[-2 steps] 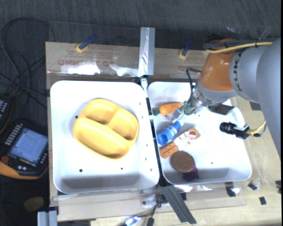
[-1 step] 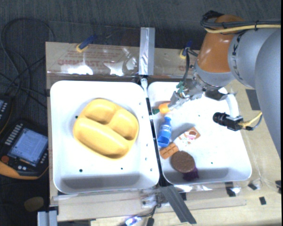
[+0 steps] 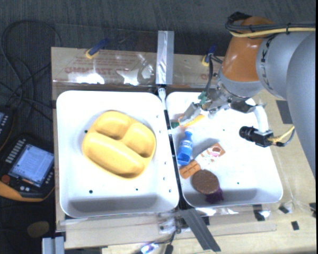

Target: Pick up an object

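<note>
My gripper (image 3: 199, 108) hangs low over the far left part of the right bin (image 3: 254, 165), under the arm's orange band. Just below it lie a thin orange stick (image 3: 195, 120) and a small green piece (image 3: 175, 124) by the bin's left wall. A blue bottle (image 3: 185, 146) lies nearer the front, apart from the gripper. Beside it are a white and red packet (image 3: 212, 152), a small orange block (image 3: 189, 170), a brown round lid-like object (image 3: 205, 181) and a purple item (image 3: 215, 196). A large yellow bun-shaped object (image 3: 119, 143) rests in the left bin (image 3: 74, 194).
The divider between the bins (image 3: 171, 152) runs close to the gripper's left. A black cable end (image 3: 253, 134) hangs from the arm over the right bin. Handheld controllers (image 3: 21, 163) and cables lie on the floor to the left.
</note>
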Motion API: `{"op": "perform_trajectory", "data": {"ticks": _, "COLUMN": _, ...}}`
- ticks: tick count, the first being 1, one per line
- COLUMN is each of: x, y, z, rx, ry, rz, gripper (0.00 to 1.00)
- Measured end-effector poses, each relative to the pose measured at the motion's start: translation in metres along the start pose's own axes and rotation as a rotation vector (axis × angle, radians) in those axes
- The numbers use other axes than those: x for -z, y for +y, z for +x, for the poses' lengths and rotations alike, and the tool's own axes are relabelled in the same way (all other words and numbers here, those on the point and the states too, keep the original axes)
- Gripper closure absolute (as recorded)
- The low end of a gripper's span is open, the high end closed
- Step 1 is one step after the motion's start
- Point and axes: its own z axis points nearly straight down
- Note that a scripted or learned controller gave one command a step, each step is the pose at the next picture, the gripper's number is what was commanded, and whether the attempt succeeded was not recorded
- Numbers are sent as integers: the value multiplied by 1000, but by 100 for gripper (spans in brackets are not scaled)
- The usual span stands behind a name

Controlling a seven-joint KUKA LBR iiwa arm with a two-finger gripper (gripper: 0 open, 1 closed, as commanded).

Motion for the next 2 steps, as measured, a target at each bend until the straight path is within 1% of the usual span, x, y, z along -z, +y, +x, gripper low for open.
{"op": "perform_trajectory", "data": {"ticks": 1, "x": 0, "y": -25, "z": 15, "rx": 364, "ry": -1, "rz": -1, "gripper": 0}}
{"op": "perform_trajectory", "data": {"ticks": 2, "x": 1, "y": 26, "z": -30, "rx": 463, "ry": -2, "rz": 0, "gripper": 0}}
